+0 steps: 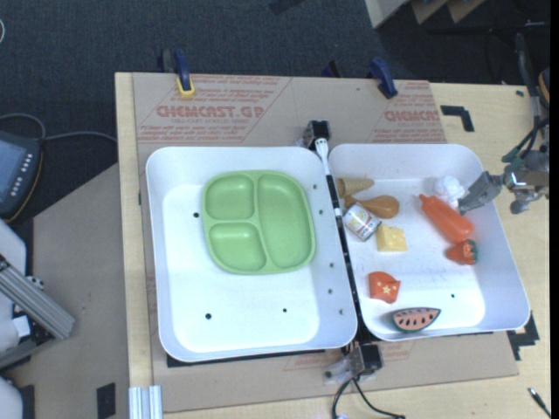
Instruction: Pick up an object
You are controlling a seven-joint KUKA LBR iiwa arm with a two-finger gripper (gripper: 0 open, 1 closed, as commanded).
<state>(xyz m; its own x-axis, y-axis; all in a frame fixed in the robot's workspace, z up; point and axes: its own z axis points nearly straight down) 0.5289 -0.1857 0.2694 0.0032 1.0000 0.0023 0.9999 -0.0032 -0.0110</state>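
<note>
Poised at the right bin's (489, 304) far edge beside the carrot (445, 218), gripper (476, 195) state impossible to tell.

Both white bins (175, 260) are showing smooth, faintly glossy plastic; the green divided plate (259, 221) is looking like matt plastic. The bench board (288, 112) is presenting brown protective paper (printed in red). The toy carrot (447, 219) and watermelon slice (416, 319) are appearing as shiny moulded plastic.
</note>
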